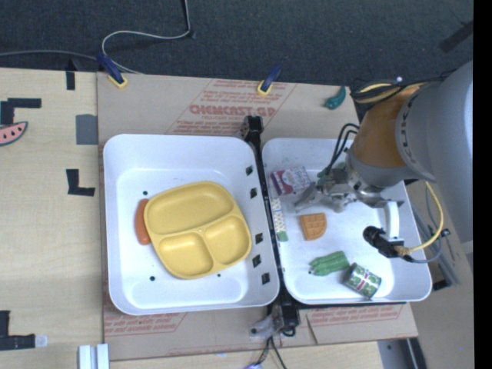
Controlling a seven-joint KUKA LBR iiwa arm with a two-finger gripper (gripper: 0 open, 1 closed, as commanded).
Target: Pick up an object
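Gripper [317,193] low in right bin [407,283], beside red packet [290,180]

We judge it placed to grasp there; we cannot tell its opening.

The grey KUKA arm with the orange band above its wrist [384,133] is reaching in from the right side of the camera view, its bulky upper body filling the upper right corner. The wrist is bending downward and leftward, and the metal two-finger gripper [307,198] is pointing left and hanging low. A yellow cable is looping along the arm's lower side.
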